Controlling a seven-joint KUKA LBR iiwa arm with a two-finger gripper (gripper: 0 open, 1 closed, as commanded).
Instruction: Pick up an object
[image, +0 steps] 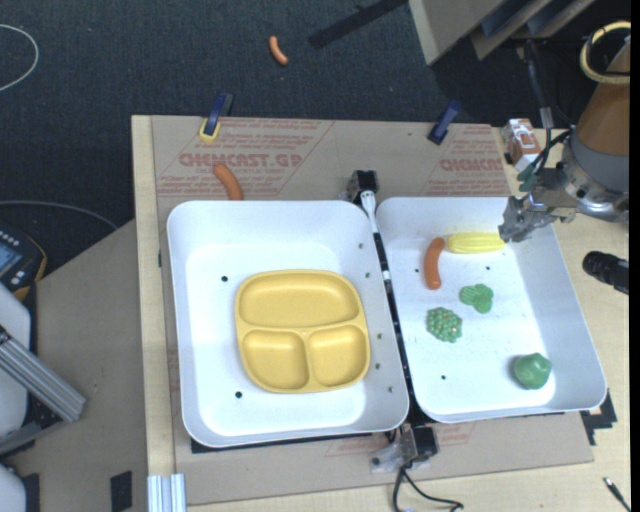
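Hovering at the upper right of the frame, the gripper (518, 225) sits just beside the yellow corn-shaped plastic toy (474, 242) in the right white bin (570, 300); its finger state I cannot tell. Centring over the toy before descending seems wise.

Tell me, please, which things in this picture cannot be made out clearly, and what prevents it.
- Gripper, camera view: small and dark above the yellow piece; contact with it cannot be judged.
- Arm, camera view: cut off by the right edge.
- Green items in the right bin: too small to identify exactly.
- Orange piece behind the left bin: its near end meets the bin rim, possibly hidden.
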